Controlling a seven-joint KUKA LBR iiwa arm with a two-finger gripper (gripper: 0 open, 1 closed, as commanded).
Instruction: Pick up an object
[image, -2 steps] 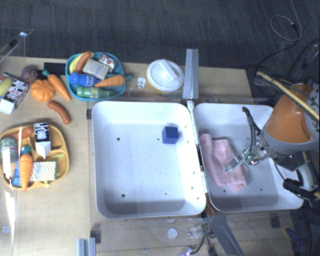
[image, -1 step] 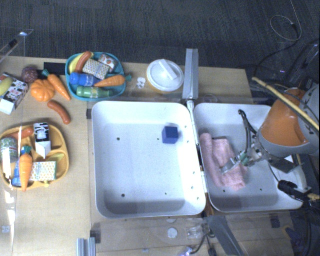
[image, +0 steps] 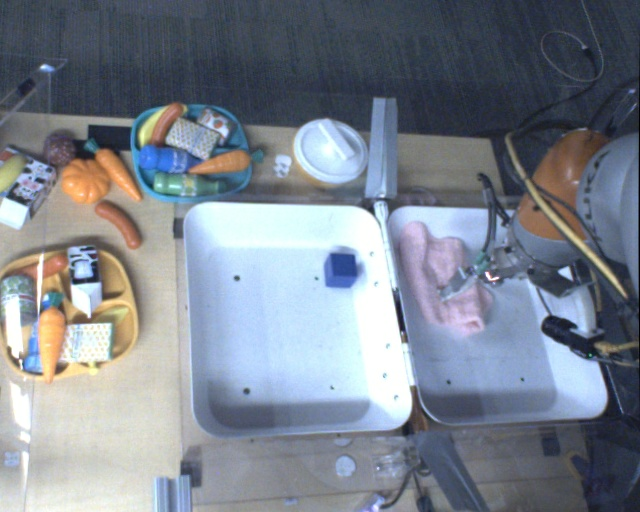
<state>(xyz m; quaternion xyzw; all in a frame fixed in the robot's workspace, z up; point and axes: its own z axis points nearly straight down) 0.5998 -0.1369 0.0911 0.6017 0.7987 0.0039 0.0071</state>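
Bench is tan, two white bins side by side on dark carpet. Pink cloth (image: 443, 280) lies crumpled lengthwise at the left side of the right bin (image: 520, 380), close to the divider. Gripper (image: 468, 283) is down on the cloth's right edge, arm (image: 575, 200) coming in from the right. Can't tell whether the jaws are spread or pinching fabric; too small and glinty. Blue cube (image: 341, 268) sits alone in the left bin (image: 260, 380), toward its far right, well apart from the action. Food toys in a blue bowl (image: 160, 185) and yellow tray (image: 125, 300) off to the left, white lid (image: 331, 150) at the far edge. My take: grab a raised fold, close fully, lift straight and slow. Soft cloth slips if only an edge is caught.
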